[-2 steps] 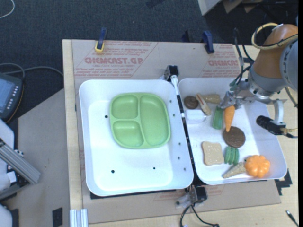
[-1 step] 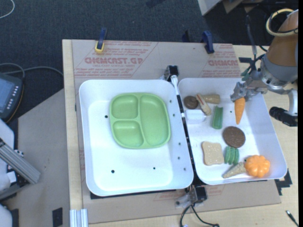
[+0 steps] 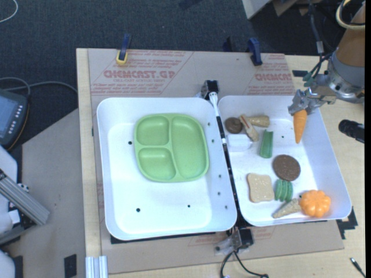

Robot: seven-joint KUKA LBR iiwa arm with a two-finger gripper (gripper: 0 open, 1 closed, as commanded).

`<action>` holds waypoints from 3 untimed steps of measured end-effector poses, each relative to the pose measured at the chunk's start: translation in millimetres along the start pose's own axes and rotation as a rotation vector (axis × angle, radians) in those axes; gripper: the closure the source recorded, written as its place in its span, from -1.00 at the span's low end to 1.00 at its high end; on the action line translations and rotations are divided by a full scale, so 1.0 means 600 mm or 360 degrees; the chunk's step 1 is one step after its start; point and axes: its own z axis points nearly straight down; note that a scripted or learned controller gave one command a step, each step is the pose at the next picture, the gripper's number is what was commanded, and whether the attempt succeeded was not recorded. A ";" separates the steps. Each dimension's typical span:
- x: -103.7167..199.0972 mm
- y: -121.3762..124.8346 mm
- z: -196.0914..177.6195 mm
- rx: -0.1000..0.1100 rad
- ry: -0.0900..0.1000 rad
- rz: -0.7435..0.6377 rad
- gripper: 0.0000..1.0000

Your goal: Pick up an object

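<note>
My gripper (image 3: 302, 104) is over the back right part of the right bin (image 3: 333, 155). Its fingers are shut on the top end of an orange carrot (image 3: 299, 126), which hangs point-down below them. Lying in the same bin are a small brown cookie (image 3: 233, 125), beige pieces (image 3: 255, 122), a green cucumber stick (image 3: 266, 144), a large brown round cookie (image 3: 286, 167), a slice of toast (image 3: 259, 187), a green pepper (image 3: 283, 189), a beige wedge (image 3: 286, 209) and an orange pumpkin (image 3: 316, 203).
The left bin (image 3: 116, 201) holds a green divided plate (image 3: 171, 147). A black divider rail (image 3: 223, 149) runs between the bins. Clamps (image 3: 122, 54) sit at the board's back edge. A tablet (image 3: 11, 117) lies off the bench to the left.
</note>
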 end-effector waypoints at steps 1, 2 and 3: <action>-0.001 0.002 -0.050 0.0002 0.0000 0.0000 1.00; 0.094 -0.019 -0.063 0.0014 0.0007 -0.0006 1.00; 0.165 -0.041 -0.065 0.0015 0.0007 -0.0005 1.00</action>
